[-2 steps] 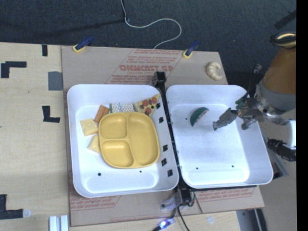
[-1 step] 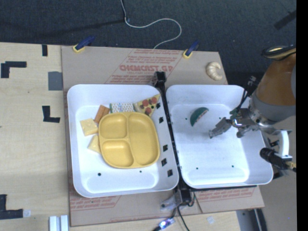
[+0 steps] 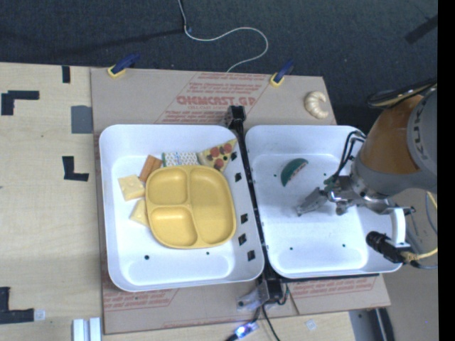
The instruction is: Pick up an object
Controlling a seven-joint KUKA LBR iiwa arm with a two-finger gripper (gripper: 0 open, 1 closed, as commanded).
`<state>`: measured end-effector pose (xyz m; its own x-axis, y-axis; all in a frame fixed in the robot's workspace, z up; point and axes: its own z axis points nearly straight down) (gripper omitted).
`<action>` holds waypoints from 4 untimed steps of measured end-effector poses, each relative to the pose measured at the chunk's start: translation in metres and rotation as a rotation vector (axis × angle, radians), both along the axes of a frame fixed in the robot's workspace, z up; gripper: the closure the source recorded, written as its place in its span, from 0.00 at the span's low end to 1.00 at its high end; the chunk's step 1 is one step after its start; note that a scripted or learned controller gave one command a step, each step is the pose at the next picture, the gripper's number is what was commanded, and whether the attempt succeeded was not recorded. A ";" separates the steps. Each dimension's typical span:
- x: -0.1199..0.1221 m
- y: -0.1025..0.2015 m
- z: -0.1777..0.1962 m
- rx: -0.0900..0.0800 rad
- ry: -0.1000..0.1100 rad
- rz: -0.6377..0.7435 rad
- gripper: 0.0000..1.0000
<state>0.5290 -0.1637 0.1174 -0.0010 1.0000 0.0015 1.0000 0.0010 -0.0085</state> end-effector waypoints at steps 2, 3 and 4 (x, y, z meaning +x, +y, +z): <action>0.001 0.001 -0.022 -0.003 -0.009 0.001 1.00; -0.007 -0.001 0.036 -0.002 -0.011 0.000 1.00; -0.009 0.001 0.098 -0.003 -0.013 0.001 1.00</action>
